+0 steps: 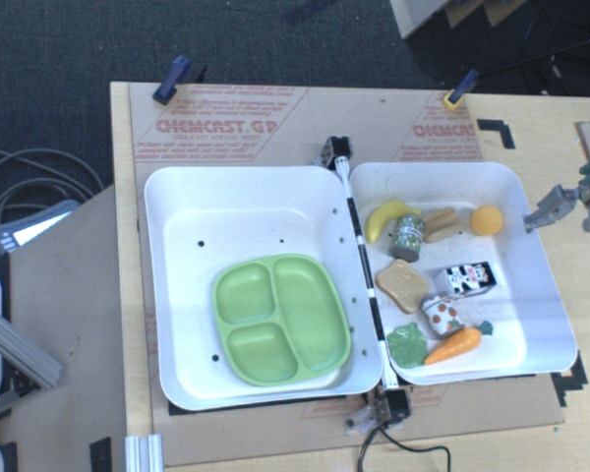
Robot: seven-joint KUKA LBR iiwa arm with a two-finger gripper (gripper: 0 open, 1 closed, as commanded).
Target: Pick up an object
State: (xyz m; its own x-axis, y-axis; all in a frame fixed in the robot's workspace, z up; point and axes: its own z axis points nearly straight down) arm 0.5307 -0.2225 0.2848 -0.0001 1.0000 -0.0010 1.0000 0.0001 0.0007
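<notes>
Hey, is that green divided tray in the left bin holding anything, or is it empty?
Empty. The green tray lies flat in the left bin, and all three compartments show bare green.

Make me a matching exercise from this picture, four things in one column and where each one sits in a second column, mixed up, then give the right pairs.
Things
1. green divided plate
2. carrot
3. banana
4. orange ball

Places
A. far right part of the right bin
B. near edge of the right bin, beside a green leaf piece
C. middle of the left bin
D. far left part of the right bin, close to the divide between the bins

Pairs: 1-C, 2-B, 3-D, 4-A
</notes>
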